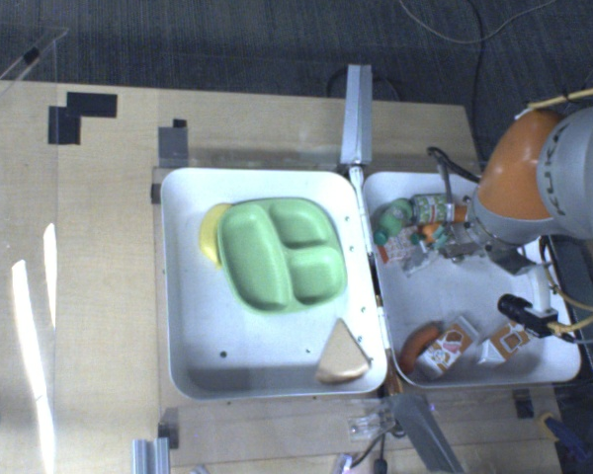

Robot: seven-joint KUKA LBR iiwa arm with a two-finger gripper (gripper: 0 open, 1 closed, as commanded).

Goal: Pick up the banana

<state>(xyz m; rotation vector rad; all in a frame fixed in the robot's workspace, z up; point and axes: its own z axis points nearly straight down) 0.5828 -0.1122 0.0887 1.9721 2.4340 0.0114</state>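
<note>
Two shallow white bins sit side by side on a pale wooden bench, seen from above. The left bin holds three things. One green divided tray, upside down or tilted, fills its centre. One banana lies at about nine o'clock from the tray, mostly hidden under the tray's edge, with just a yellow curve showing. One tan wedge, shaped like a slice of bread or cheese, rests at five o'clock in the bin, against the rim.

The right bin holds a cluster of small packages and bottles at eleven o'clock and a few snack packets along six o'clock; an exact count is unclear.

One grey arm with an orange band enters at three o'clock. Its gripper hangs over the right bin beside the bottle cluster, well apart from the banana. Whether it is open or gripping anything cannot be told.
</note>
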